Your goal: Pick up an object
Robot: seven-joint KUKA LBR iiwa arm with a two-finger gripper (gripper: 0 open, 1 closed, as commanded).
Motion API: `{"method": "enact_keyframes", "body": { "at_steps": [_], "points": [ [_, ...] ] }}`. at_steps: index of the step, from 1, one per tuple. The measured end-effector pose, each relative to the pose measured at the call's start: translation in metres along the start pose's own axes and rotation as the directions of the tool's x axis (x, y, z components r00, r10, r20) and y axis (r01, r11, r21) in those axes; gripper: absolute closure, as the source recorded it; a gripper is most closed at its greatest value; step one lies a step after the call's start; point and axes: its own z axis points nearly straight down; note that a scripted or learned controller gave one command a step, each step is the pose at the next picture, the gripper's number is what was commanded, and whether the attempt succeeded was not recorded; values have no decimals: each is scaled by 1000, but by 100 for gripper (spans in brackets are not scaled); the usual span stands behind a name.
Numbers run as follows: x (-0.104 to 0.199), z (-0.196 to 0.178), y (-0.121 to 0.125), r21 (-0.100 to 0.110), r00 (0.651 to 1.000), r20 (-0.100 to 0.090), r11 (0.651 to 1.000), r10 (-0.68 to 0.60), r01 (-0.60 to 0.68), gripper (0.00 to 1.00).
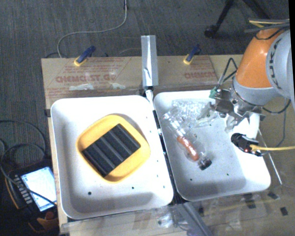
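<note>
Near the middle of the right bin we see the likeliest target, a clear plastic bottle lying on its side at a slant, with an orange label around its body and a dark cap toward the near edge. Just beyond it, toward the far wall of that bin, lies a crumpled piece of clear plastic, touching or nearly touching the bottle's upper end; we cannot tell which. Above the far right part of the same bin hangs our gripper, on the grey arm with its orange band, reaching in from the right. It sits beside the crumpled plastic and apart from the bottle. We see nothing caught in it, and whether it is spread or closed we cannot tell from this angle.

We judge the pick as not yet made: this looks like the approach, with the tool near the clutter but nothing lifted. The next move calls for settling on one item, lining up across the bottle's narrow body, and coming down squarely, since clear smooth plastic may slip or roll.

Across the divider, the left bin holds a yellow tray with a ribbed black insert, well apart from the arm.
</note>
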Motion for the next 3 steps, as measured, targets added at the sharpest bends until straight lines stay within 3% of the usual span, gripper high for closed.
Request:
{"method": "enact_keyframes", "body": {
  "at_steps": [1,2,3],
  "points": [
    [15,93,-22,-9,994,6,994,-107,107,0],
    [-25,35,27,-3,991,3,991,-131,131,0],
    [8,-53,16,-4,990,2,990,-140,140,0]
  ]
}}
